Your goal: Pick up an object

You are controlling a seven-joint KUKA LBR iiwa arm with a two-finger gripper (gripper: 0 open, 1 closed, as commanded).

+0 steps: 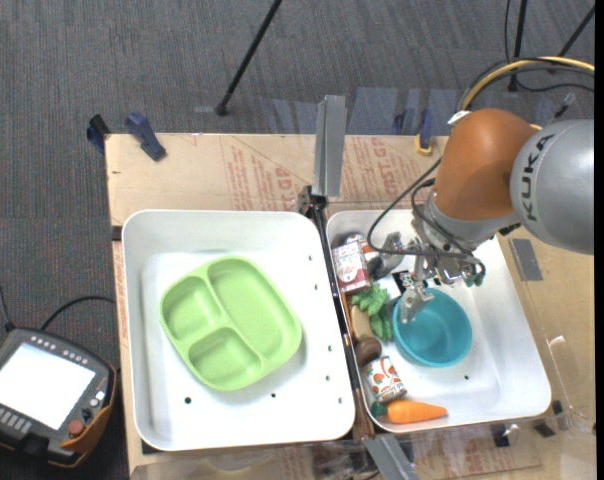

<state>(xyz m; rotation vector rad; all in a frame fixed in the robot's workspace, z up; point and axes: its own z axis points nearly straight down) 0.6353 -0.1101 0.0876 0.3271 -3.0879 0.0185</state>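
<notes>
Carrot (414, 412), can (384, 376), beside teal bowl (435, 334)

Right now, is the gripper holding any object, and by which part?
It cannot be told. The gripper is at the rim of the blue bowl, but no object visibly sits in it.

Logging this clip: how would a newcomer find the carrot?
Look at the right bin, the one under the arm. Go to its near edge, below the blue bowl. The carrot lies there on its side, the sole orange, tapered thing among the items.
</notes>
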